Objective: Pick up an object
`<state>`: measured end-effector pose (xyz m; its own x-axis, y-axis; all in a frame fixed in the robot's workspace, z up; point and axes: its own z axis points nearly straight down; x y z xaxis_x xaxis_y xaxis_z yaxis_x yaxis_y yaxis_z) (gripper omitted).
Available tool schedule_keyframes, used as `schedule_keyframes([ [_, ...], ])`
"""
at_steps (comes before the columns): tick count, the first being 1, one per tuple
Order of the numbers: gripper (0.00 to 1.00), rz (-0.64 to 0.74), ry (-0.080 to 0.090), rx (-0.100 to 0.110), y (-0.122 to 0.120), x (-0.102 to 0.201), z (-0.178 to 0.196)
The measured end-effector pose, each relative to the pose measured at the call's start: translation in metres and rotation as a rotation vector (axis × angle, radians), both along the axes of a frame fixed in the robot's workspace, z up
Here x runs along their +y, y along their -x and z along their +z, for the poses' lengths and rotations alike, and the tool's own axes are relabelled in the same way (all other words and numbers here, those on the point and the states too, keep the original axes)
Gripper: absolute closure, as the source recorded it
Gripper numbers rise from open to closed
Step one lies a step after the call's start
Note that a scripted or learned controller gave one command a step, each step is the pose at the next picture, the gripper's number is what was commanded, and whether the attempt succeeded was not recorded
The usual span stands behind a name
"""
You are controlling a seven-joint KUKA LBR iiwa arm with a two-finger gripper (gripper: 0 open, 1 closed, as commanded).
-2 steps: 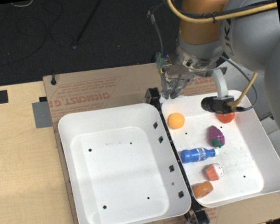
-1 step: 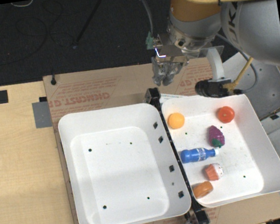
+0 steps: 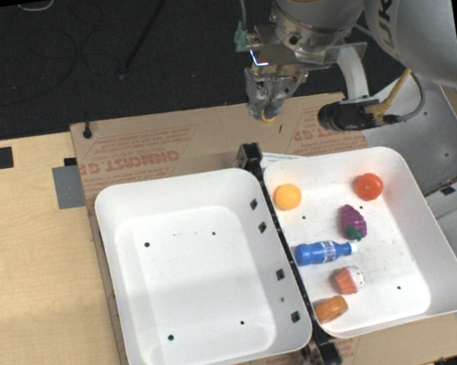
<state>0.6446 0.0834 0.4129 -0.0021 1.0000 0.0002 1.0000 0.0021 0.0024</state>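
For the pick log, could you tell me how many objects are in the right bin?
6: orange ball far left, red ball far right, purple piece, blue bottle, small pink-and-white item, orange piece nearest.

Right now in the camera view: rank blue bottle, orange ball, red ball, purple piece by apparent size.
1. blue bottle, clearly the longest
2. purple piece
3. orange ball and red ball: these look alike, so no ranking between them

The purple piece leads the balls only narrowly.
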Motion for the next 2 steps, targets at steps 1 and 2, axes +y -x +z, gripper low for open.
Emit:
schedule_keyframes([
  [1,1.0,0.0,0.0,0.002,0.0,0.008,0.037],
  [2,1.0,0.0,0.0,0.001,0.0,0.021,0.077],
])
